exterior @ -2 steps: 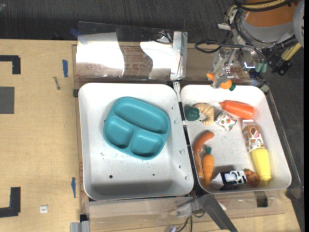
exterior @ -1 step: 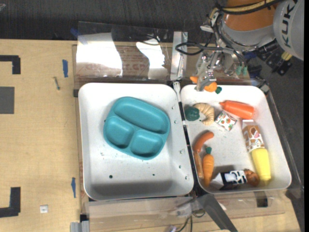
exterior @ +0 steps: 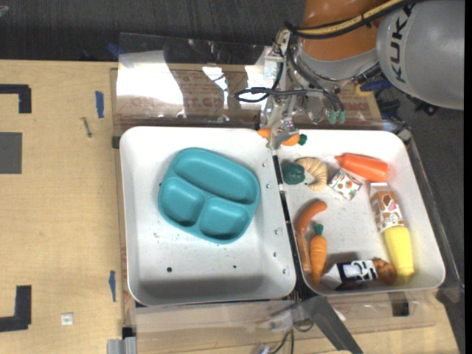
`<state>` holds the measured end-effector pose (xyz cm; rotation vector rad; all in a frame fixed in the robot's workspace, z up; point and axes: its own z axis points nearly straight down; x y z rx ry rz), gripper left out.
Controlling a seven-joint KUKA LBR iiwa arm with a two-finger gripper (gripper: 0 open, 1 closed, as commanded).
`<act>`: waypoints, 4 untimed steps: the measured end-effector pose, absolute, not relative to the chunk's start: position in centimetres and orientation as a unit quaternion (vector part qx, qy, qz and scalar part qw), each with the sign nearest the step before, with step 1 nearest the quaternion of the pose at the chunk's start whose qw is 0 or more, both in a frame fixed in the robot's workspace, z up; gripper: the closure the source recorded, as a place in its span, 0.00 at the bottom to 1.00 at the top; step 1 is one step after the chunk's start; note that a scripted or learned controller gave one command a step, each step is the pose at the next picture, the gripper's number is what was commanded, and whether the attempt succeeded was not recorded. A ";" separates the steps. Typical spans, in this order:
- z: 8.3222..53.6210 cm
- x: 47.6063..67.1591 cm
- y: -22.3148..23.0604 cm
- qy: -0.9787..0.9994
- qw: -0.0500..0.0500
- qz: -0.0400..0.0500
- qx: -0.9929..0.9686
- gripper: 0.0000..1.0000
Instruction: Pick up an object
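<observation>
At the twelve o'clock edge of the right white bin [exterior: 428,220], the two-finger gripper [exterior: 282,133] hangs over a small orange toy carrot with a green top [exterior: 293,139]; whether it stands apart or together I cannot tell. The carrot looks light, stiff and smooth plastic, likely slippery, so I judge a hold across its thicker middle is safest.

Light wood bench [exterior: 51,220] w/ black tape marks [exterior: 18,98], dark floor [exterior: 147,6] behind.
</observation>
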<state>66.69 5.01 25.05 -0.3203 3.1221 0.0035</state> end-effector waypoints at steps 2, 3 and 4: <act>26.6 66.8 1.9 0.987 0.005 0.000 -0.164 1.00; 23.5 66.7 2.8 0.975 0.002 0.001 -0.222 1.00; 21.2 58.7 6.9 0.977 0.002 0.002 -0.212 1.00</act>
